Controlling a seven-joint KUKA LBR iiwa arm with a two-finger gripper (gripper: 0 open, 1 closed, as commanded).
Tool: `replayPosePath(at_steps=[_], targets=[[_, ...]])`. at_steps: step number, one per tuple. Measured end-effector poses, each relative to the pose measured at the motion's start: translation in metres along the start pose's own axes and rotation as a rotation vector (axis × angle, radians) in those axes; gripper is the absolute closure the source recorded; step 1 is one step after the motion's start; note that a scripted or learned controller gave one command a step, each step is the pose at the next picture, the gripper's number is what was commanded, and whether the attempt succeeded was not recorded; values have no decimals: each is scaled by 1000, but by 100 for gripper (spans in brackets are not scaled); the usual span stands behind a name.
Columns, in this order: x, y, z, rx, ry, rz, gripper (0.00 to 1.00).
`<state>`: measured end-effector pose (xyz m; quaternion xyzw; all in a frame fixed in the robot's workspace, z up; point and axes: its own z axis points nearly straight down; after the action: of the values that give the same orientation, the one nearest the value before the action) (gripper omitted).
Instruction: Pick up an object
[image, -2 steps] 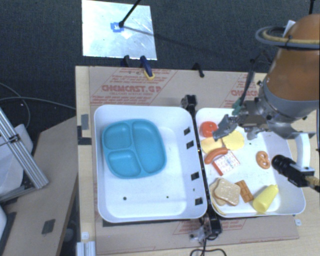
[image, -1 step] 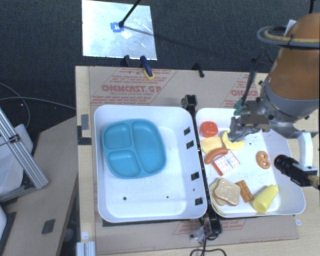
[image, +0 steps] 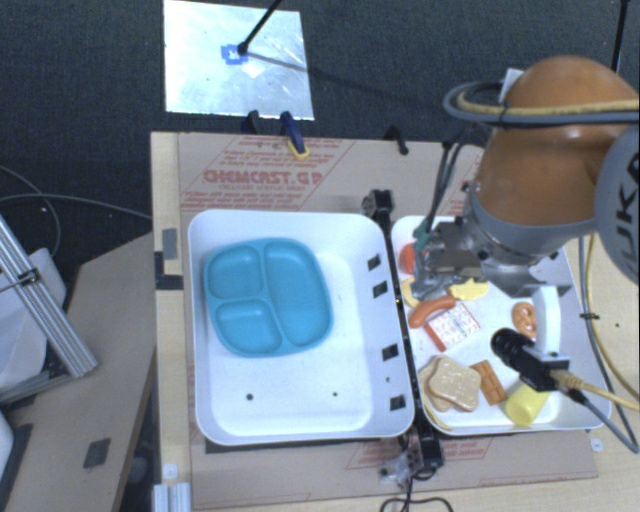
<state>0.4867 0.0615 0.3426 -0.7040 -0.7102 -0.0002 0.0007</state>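
Blue divided plate (image: 268, 297) in left bin (image: 345, 405); toy food (image: 452, 384) in right bin (image: 565, 418).

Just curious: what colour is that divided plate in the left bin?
Light blue; the divided plate shows plainly in the camera view.

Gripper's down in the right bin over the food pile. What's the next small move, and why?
Probably a short straight descent, then close. The gripper hangs just above the hot dog in the right bin, nothing visibly held. Crackers crowd it, so avoid sideways motion.
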Motion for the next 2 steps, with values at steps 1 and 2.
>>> replayPosePath(at_steps=[1,2], targets=[[-5,0,-59,-8,0,3,100],[44,-1,19,5,-1,0,100]])
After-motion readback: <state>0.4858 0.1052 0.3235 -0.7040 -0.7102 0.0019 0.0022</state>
